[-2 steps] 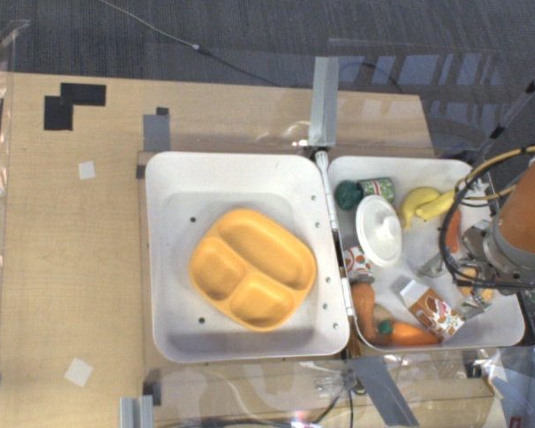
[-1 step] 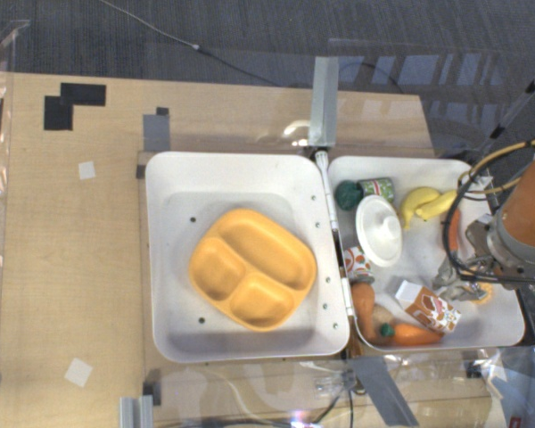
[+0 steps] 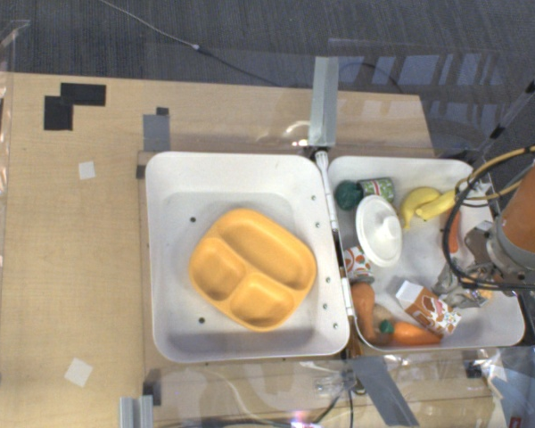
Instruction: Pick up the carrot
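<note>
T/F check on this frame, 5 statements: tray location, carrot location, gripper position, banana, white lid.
1. The yellow divided tray lies in the left bin. True.
2. The carrot lies in the left bin. False: it lies in the right bin, near its front left corner, by the divider.
3. The gripper is above the right bin, at its right side. True.
4. The banana rests on the yellow tray. False: it lies in the right bin, toward the back.
5. The white round lid lies between the banana and the divider. True.
</note>
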